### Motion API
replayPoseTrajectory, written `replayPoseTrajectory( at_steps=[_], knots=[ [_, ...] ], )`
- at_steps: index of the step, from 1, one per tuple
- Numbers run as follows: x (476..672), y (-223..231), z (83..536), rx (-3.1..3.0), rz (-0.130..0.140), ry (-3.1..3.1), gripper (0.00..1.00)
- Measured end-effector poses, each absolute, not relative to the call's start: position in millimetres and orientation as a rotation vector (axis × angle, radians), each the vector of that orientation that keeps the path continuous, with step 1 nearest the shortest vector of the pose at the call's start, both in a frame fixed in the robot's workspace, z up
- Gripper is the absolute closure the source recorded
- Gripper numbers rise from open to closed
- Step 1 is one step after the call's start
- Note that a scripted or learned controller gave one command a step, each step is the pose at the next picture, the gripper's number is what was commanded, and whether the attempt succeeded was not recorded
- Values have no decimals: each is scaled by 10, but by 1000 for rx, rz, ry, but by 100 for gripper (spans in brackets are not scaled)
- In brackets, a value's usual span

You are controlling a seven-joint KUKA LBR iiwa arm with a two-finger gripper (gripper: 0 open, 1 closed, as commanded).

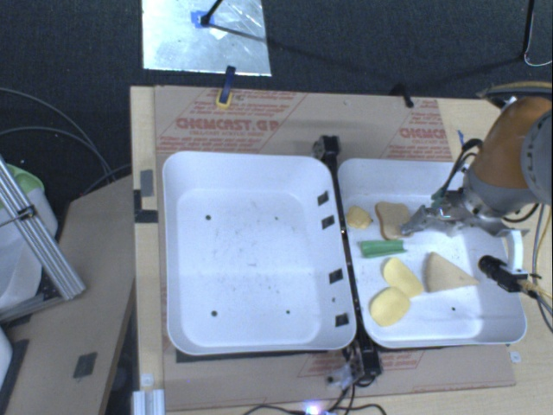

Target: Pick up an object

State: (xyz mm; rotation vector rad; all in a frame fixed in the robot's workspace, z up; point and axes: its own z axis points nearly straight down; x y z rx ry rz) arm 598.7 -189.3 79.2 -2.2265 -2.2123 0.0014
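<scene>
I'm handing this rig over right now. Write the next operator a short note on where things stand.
Pincer: low in the right bin, at the tan bread-like slice; grip state can't be judged from this view.
Objects: all in the right bin. Small yellow piece near the divider, green stick mid-bin, two yellow pieces below it, pale wedge to their right.
Done: arm has reached the slice.
Left: nothing visibly lifted; the pick is yet to be confirmed.
</scene>
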Motion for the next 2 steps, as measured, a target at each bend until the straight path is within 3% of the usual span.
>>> replayPoseTrajectory(
  at_steps=[1, 2],
  knots=[
    [5539, -566, 1909, -2206, -16, -2240, 0],
    [4949, -1028, 1167, -2222, 8, -2212, 0]
  ],
)
